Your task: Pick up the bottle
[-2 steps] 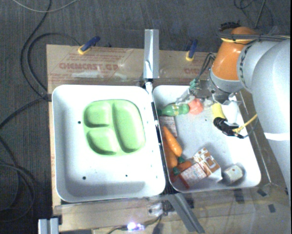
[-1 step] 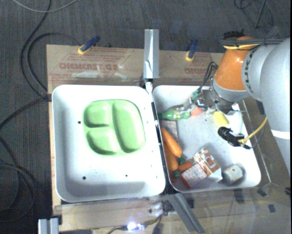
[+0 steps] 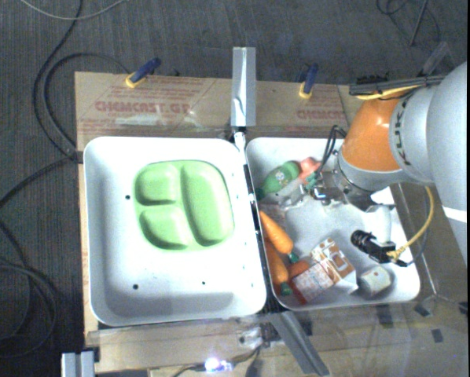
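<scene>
A green bottle (image 3: 280,179) with a pale label lies on its side in the far left corner of the right bin (image 3: 404,289). Its reddish cap end (image 3: 308,166) points right, toward the arm. My gripper (image 3: 316,185) hangs low over the bin just right of the bottle, close to the cap end. The wrist and the orange band (image 3: 374,136) cover much of the bin's far right part. Nothing can be made out between the gripper and the bottle.
Two carrots (image 3: 275,232) (image 3: 278,271) lie along the right bin's left wall. A brown and white carton (image 3: 326,266) and a grey block (image 3: 374,282) sit near its front. The left bin (image 3: 109,289) holds a green divided plate (image 3: 185,203).
</scene>
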Controlling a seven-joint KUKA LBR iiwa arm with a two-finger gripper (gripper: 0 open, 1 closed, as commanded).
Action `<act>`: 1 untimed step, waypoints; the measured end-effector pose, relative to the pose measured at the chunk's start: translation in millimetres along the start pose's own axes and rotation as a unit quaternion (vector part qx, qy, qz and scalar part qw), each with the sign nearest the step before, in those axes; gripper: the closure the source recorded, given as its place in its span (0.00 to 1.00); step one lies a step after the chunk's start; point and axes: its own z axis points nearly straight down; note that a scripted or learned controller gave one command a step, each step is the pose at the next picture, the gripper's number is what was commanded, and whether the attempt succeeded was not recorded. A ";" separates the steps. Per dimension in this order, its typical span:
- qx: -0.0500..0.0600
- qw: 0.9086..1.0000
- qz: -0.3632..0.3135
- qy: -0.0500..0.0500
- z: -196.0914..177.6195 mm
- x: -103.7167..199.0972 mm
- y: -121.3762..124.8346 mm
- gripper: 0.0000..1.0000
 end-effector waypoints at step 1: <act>0.013 0.998 0.066 0.004 -23.4 0.3 35.3 0.00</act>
